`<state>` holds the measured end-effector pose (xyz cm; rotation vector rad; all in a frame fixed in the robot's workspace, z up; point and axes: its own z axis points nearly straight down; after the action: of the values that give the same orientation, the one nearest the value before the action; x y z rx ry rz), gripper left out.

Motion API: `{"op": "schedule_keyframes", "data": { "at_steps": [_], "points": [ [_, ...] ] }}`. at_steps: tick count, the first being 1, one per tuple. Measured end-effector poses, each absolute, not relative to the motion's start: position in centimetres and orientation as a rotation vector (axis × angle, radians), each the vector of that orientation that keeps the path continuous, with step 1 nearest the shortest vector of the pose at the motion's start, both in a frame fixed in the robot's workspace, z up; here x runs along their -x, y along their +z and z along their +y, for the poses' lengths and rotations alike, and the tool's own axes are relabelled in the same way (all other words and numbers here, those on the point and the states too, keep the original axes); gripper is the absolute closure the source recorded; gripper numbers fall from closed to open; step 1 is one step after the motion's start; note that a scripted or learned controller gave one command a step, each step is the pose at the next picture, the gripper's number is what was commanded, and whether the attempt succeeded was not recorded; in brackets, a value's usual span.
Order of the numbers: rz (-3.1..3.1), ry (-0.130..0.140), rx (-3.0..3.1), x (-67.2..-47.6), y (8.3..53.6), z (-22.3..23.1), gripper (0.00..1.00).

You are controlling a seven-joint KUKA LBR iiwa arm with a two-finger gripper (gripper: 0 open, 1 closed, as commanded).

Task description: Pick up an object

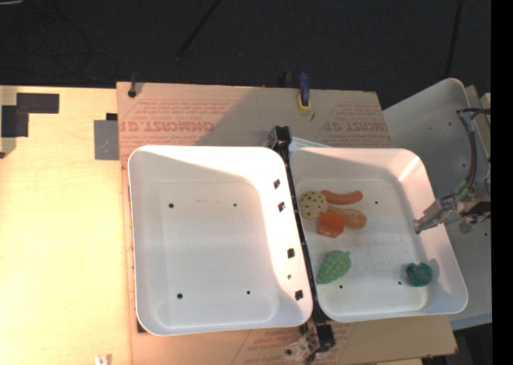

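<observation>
Green lump (333, 266) sits nearest, low in right bin (449, 307), close to the divider. Teal blob (418, 274) by the front-right corner; orange cluster (342, 220) mid-bin, pieces touching. Gripper (426, 221) at the right wall, above the teal blob, nothing between its tips; can't tell the spread. Risks: wall clash on descent, or grabbing two in the cluster. Green lump has the most open floor. Left bin (144, 195) offers room.
</observation>
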<state>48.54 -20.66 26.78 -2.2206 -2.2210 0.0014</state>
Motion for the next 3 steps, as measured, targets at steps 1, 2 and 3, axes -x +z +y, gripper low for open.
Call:
{"op": "schedule_keyframes", "data": {
  "at_steps": [1,2,3],
  "points": [
    [-2.221,0.002,2.218,-48.5,27.7,-20.7,1.0],
    [-2.236,-0.015,2.227,-47.7,44.1,-16.7,1.0],
    [-2.211,0.013,2.213,-49.2,30.6,-19.4,1.0]
  ]
}}
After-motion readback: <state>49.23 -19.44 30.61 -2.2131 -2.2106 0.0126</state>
